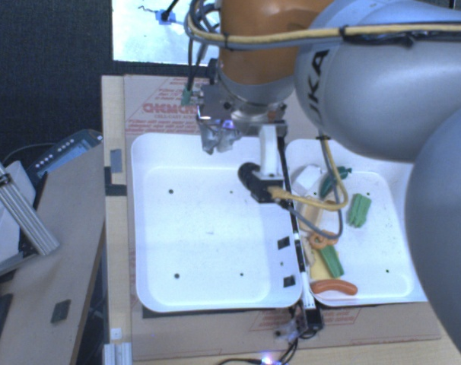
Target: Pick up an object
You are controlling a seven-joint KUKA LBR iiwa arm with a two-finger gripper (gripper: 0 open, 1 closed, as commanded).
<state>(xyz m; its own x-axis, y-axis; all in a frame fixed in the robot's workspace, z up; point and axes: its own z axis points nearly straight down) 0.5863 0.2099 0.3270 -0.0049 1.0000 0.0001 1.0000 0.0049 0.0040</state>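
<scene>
Cardboard sheet [162,101] w/ red print under bins; metal rail [21,211] at left.

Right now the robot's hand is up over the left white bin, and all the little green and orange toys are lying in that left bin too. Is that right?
Not quite. The gripper is above the left bin, near its far edge, but the toys are not there. The camera view shows the green pieces and the orange piece lying in the right bin.

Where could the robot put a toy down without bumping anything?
The left bin has wide bare floor, bordered by its rim and the centre divider. The right bin is crowded along the divider: green pieces, an orange sausage-like piece, cables. Its bare patch is the near right corner.
</scene>
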